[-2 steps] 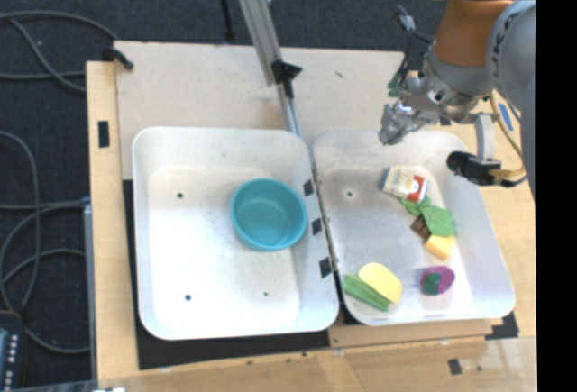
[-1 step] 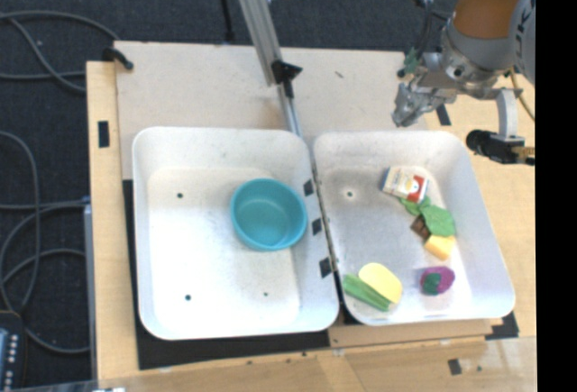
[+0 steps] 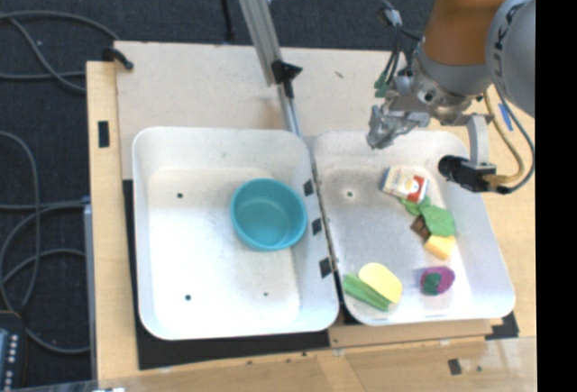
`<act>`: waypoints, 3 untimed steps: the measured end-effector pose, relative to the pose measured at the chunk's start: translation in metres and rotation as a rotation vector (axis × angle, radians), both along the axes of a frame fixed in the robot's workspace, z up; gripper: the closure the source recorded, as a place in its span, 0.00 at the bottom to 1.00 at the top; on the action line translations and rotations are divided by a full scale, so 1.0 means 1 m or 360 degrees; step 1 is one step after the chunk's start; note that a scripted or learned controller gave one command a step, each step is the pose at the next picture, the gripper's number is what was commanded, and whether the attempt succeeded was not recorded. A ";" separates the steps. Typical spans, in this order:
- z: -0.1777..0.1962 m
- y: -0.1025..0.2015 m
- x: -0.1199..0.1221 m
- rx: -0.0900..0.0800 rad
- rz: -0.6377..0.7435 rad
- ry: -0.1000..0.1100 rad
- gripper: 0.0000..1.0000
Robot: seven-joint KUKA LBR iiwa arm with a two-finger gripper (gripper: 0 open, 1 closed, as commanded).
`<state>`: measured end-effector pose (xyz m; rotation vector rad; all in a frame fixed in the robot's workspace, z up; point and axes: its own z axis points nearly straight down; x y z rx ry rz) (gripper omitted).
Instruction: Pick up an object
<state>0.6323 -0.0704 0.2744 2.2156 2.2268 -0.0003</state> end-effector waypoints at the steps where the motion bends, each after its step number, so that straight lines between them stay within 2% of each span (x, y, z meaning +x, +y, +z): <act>1: -0.013 0.034 -0.023 -0.0002 -0.0002 0.0003 1.00; 2: -0.028 0.084 -0.048 0.0000 0.0000 0.0003 1.00; 3: -0.020 0.128 -0.076 0.0005 0.0004 0.0002 1.00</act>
